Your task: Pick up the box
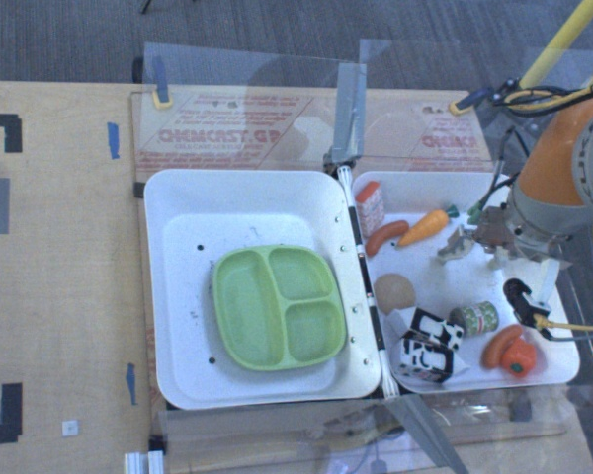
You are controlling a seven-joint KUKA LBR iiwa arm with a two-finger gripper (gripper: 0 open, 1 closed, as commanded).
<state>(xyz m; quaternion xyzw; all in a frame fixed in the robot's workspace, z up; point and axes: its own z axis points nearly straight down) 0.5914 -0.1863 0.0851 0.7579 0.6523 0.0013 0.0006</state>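
White plastic formed both bins, and the gripper [462, 244] hung over the right bin [427, 188], its fingers spread a little and closed on nothing. Nearest the camera and lower left of the gripper lay a black-and-white cow [430, 345]. Just right of the cow rested a can [474, 318], below the gripper, and beyond the can sat a red pepper [509, 350] at the bin's near right corner. Left of the gripper and slightly lower sat a brown ball [394, 291]. Closer in, a red sausage [385, 236] and a carrot [427, 226] lay just left of the fingers, the carrot nearly level with them. The box [371, 206], white with a red label, stood farther left and a bit beyond, against the wall shared by the bins, well apart from the gripper. Well off to the gripper's left, the left bin [178, 205] held a green tray [279, 306] with three compartments.
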